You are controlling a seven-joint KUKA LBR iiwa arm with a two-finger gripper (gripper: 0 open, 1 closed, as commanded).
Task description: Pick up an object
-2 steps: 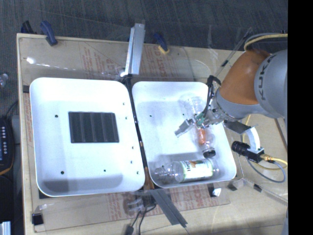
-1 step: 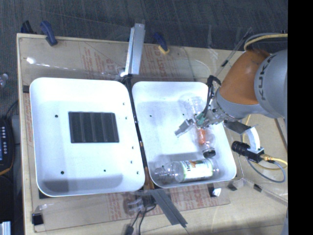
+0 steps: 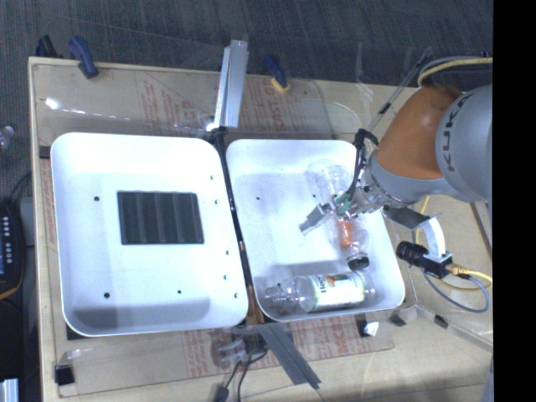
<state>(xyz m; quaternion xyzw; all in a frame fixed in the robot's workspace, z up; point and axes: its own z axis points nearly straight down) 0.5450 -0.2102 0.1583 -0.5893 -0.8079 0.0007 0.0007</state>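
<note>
Right bin (image 3: 272,224): white, shallow, resting on the table (image 3: 126,90).

Inside it, against its near wall: a clear plastic bottle (image 3: 322,291) with a green-and-white label, lying on its side along that wall.

Inside it, close to its right wall and about midway along: a small orange bottle (image 3: 347,234) with a black cap. Lying down, cap end toward the near wall, just apart from the clear bottle.

Inside it, toward its far wall: a crumpled clear container (image 3: 328,178), see-through and hard to make out against the white floor.

Over the middle of the same bin: the gripper (image 3: 316,219), low and tilted, tip pointing toward the bin's left wall. Sits between the crumpled container and the orange bottle, just beside the orange bottle's far end. Open or closed: cannot tell from this slant. Contact with either thing: cannot tell.

Across the bin's right rim: the arm (image 3: 469,149), grey with its orange band, reaching in over the far-right corner.

Against the bin's left wall: the left bin (image 3: 75,224), also white, with a dark ribbed panel (image 3: 160,218) lying flat in the middle of its floor.

Beyond the right bin's far-left corner: a metal bar (image 3: 232,78) standing up from the seam between the two bins. A little further right along the table's far edge: a blue clamp (image 3: 275,70).
</note>
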